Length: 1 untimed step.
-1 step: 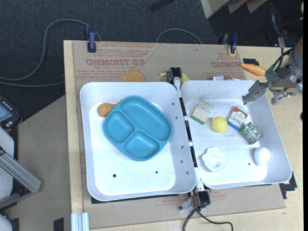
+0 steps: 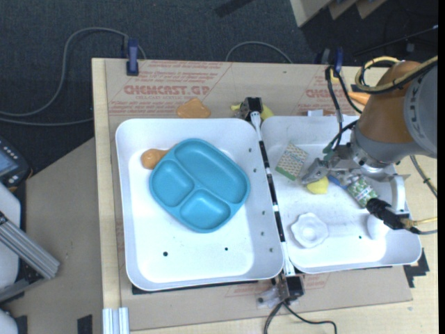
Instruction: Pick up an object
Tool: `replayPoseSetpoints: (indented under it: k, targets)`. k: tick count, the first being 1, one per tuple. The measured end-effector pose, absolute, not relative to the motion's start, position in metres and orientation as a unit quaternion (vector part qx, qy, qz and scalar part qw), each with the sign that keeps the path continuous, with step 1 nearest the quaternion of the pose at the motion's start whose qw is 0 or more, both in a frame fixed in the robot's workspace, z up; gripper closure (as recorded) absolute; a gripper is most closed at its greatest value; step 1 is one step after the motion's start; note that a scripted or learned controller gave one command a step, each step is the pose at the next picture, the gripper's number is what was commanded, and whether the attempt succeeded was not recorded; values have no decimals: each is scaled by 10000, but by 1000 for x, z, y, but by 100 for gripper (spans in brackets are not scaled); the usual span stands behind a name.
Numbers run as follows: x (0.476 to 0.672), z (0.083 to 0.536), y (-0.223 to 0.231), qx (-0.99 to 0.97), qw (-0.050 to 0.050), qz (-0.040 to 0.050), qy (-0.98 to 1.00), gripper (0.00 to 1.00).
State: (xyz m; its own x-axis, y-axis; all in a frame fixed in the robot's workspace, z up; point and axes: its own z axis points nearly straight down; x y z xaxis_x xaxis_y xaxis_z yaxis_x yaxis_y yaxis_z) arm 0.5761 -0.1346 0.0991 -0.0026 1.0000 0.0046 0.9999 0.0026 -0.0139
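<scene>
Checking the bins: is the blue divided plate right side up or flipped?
Right side up: the blue divided plastic plate shows three recessed compartments facing upward.

Divided plate (image 2: 200,184) in left bin (image 2: 139,249), lid (image 2: 308,229) in right bin (image 2: 348,255)

We see a small yellow object (image 2: 318,185) lying in the right bin (image 2: 348,252), beside a green-patterned packet (image 2: 291,161).

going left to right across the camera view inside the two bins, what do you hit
orange object → blue divided plate → green patterned packet → yellow object → gripper
</scene>
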Motion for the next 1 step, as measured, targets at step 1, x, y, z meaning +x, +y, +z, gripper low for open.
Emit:
replayPoseSetpoints:
  k: [1]
  targets:
    - [580, 120, -137, -7072, -12, -7, -7070, 100]
